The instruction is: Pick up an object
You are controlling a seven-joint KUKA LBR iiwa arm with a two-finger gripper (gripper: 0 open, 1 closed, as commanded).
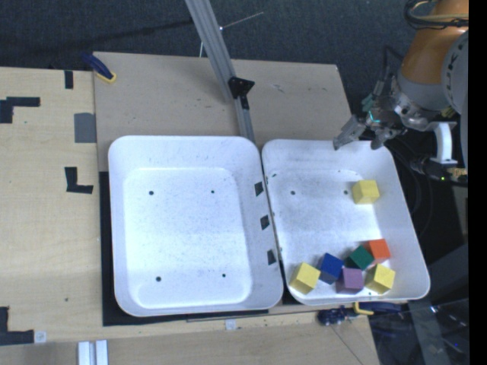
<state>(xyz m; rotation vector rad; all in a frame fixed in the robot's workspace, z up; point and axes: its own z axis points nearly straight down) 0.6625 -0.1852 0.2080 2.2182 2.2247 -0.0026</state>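
Tool poised over right bin's upper right rim, fingers spread, nothing between them, lone yellow cube below it inside bin, six coloured cubes clustered at lower edge

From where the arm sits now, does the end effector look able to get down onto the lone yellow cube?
Probably yes. The end effector hangs over the right bin's far rim, and the lone yellow cube lies apart from the other cubes with open floor around it.
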